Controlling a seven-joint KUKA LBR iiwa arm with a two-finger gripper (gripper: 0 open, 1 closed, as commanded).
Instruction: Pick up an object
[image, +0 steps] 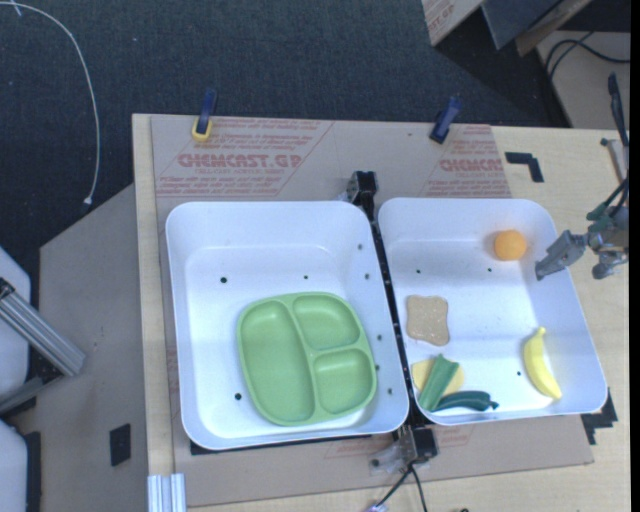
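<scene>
We have picked up nothing yet. Our gripper (580, 257) waits open and holding nothing at three o'clock, near the orange ball (510, 245). Grabbing is left.

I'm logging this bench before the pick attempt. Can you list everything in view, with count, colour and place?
Bins: 2, white, side by side on the bench; left bin, right bin.
Divided plate: 1, light green, three compartments, in the left bin.
Orange ball: 1, orange, far right corner area of the right bin.
Bread slice: 1, tan, near the right bin's left wall.
Banana: 1, yellow, near the right bin's right wall.
Green and yellow pieces: a small cluster, exact count unclear, at the right bin's near edge.
Clamps: 2, blue; one with yellow, one, at the board's far edge.
Gripper: 1, grey, at the right bin's right rim, holding nothing visible.
</scene>
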